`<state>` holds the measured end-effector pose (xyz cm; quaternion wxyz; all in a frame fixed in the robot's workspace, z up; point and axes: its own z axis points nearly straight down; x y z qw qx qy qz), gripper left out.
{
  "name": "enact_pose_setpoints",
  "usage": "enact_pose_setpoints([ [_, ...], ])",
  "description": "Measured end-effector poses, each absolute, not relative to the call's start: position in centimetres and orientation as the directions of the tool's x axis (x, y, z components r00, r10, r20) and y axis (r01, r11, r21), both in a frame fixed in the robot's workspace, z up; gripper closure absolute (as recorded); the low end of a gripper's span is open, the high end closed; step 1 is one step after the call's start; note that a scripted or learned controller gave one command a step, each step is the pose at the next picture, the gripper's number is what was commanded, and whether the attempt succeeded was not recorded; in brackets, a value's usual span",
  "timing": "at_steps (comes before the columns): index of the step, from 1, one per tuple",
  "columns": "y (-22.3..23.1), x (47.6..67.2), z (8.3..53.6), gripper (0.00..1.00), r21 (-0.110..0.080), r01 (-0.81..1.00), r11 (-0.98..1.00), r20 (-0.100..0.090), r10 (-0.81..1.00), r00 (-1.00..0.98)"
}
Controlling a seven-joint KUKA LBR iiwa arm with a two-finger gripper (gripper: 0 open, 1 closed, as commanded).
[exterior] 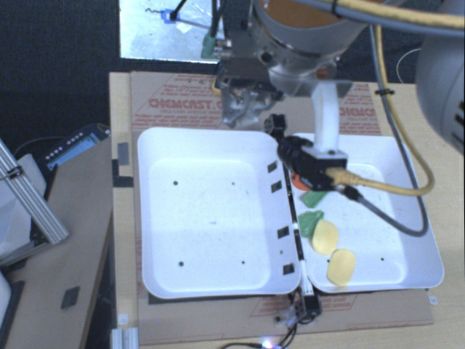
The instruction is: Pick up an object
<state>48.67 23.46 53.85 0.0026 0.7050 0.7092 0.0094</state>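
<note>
**End effector over far rim of left bin; loose objects lie in right bin**

Looking down at a slant. Two shallow white bins sit side by side on a cardboard sheet (182, 100) with red print, which lies on the tan surface (87, 217). The left bin (156, 267) and right bin (418, 257) meet rim to rim along a seam.

The arm comes in from the upper right, with its orange band at the top edge of the view. The end effector (243, 109) hangs over the far rim of the left bin, near the corner where the bins meet. Its metal parts are blurred and partly covered by the wrist, so I cannot tell whether it is open or closed.

The things to pick are all in the right bin, on its left side near the seam:
- orange-red scrap (297, 182), farthest back and partly hidden
- green piece (317, 198), just in front of the scrap
- second green piece (309, 222), beside the seam
- upper yellow piece (325, 236), touching the second green piece
- lower yellow piece (341, 266), nearest the front rim, just beside the upper one

All five lie flat on the bin floor, apart from the end effector.
</note>
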Motion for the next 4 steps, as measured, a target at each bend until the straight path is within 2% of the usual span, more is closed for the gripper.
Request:
enact_pose_setpoints([
  [1,18.0,56.0,53.5,1.00,0.005,1.000,-0.004,0.000,1.000,0.004],
  [2,12.8,48.2,37.9,1.00,-0.017,1.000,-0.004,-0.005,1.000,0.004],
  [3,10.6,48.7,54.5,1.00,0.021,1.000,0.002,0.005,1.000,-0.002],
  [4,15.4,48.6,43.3,1.00,-0.007,1.000,0.007,-0.001,1.000,-0.007],
])
